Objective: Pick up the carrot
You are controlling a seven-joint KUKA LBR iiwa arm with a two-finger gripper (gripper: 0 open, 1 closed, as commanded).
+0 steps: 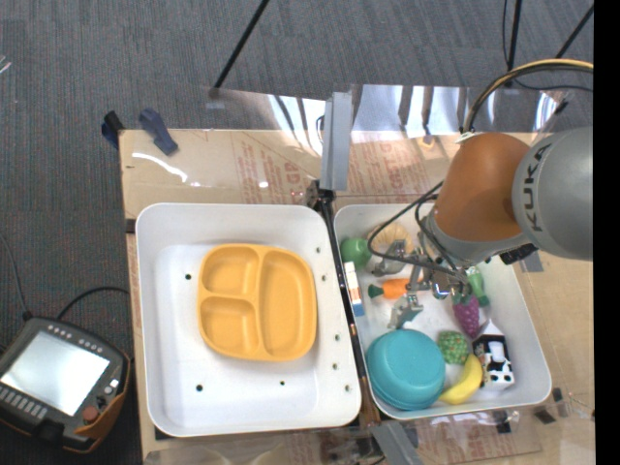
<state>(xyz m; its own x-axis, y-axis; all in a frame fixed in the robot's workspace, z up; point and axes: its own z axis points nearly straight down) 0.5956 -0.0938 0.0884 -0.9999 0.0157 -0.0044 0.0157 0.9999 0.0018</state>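
One small orange plastic carrot (394,287) lies in the right white bin (536,352), centre-right of frame. The metal two-finger gripper (418,292) hangs just beside it for approach; its grip state cannot be told.

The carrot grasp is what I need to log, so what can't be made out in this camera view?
- Carrot: only its orange middle shows; the gripper and its cables cover the rest.
- Contact between gripper and carrot: too small and cluttered to judge.
- Pale item at the right bin's back: overlapped by cables, unidentifiable.
- Grapes: top hidden under the gripper.
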